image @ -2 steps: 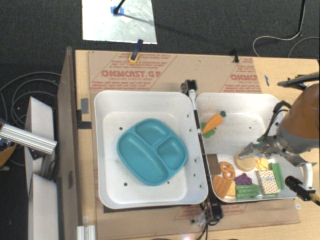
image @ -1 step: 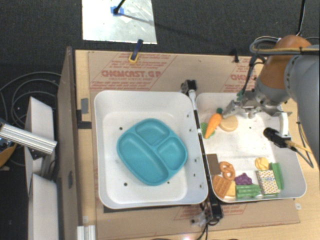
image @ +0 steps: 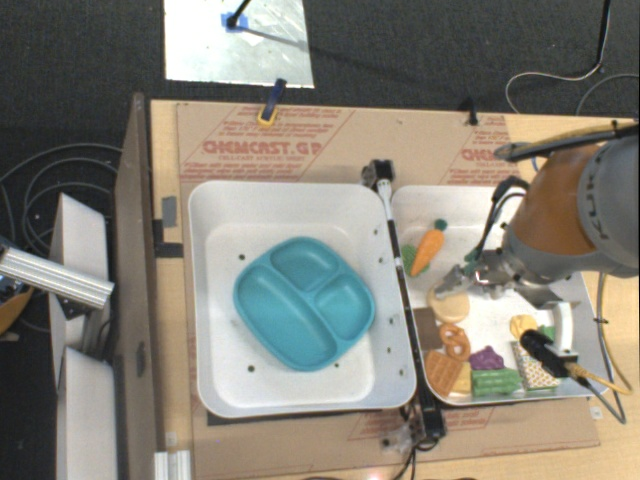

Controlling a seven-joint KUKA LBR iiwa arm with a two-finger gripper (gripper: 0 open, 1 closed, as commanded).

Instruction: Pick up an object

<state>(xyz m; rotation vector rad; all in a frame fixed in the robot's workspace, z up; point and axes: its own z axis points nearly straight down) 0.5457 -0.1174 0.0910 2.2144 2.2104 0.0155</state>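
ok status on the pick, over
Gripper low in the right bin, above a round pale piece. Nothing seen held. Carrot close by, teal plate in the left bin.

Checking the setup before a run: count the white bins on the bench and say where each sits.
2. The left bin holds a teal divided plate. The right bin sits beside it, holding toy food such as a carrot, with the arm partly covering it.

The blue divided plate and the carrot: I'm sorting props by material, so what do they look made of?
The blue divided plate looks like moulded plastic: one even teal colour, rounded compartment ridges, a soft sheen. The carrot seems a toy, probably plastic or rubber: flat uniform orange, green top, smooth outline. Its finish is too small to judge.
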